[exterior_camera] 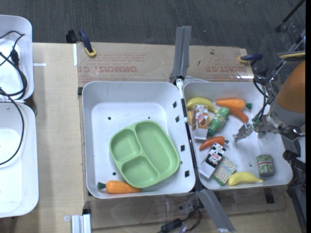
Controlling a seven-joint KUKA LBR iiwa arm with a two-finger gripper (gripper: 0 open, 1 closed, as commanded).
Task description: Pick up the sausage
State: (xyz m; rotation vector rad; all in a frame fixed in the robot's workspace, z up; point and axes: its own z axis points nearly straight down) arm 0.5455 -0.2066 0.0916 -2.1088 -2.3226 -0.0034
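From where I stand, the left bin [92, 130] on the desk [53, 106] holds a green 3-part plate [144, 154] and a carrot [120, 187] lying against its front wall. Neither has anything to do with the job.

The right bin [279, 181] is the crowded one. The sausage [212, 142], a small reddish-orange piece, lies near the bin's middle left, below a green bottle [218, 120] and just above a black-and-white carton [214, 156]. It rests on the bin floor, untouched, so the pick is not yet made.

To its right the gripper [243, 132] hangs above bare floor, near the sausage but apart from it. Its 2 fingers look spread and nothing sits between them. As I judge it, the reach, the closing and the lift are all left to do.
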